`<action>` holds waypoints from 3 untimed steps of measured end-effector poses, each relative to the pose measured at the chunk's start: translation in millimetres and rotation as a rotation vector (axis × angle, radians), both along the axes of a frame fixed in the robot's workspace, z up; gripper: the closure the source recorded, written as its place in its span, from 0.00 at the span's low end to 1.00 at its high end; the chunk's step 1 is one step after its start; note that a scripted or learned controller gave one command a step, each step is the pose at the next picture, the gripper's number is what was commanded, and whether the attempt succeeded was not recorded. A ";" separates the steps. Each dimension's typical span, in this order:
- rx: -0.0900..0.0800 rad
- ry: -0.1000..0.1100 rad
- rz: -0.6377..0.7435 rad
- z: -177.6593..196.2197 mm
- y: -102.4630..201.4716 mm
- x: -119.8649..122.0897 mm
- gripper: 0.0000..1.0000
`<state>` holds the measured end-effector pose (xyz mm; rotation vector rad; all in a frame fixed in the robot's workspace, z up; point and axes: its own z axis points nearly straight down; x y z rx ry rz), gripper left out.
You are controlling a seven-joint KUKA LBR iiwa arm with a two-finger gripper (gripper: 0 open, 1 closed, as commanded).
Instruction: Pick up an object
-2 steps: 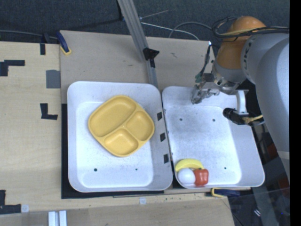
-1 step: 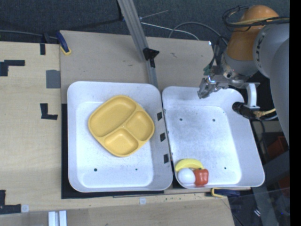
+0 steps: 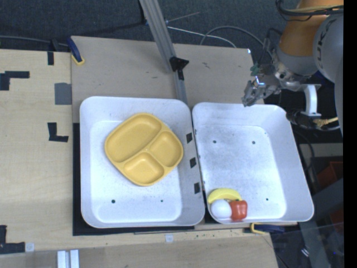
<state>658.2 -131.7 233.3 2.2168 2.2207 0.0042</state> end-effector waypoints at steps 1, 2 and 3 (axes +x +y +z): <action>0.002 0.007 0.004 4.1 51.0 -15.5 1.00; 0.002 0.006 0.005 1.7 97.6 -13.8 1.00; 0.002 0.005 0.004 8.7 152.9 -16.5 1.00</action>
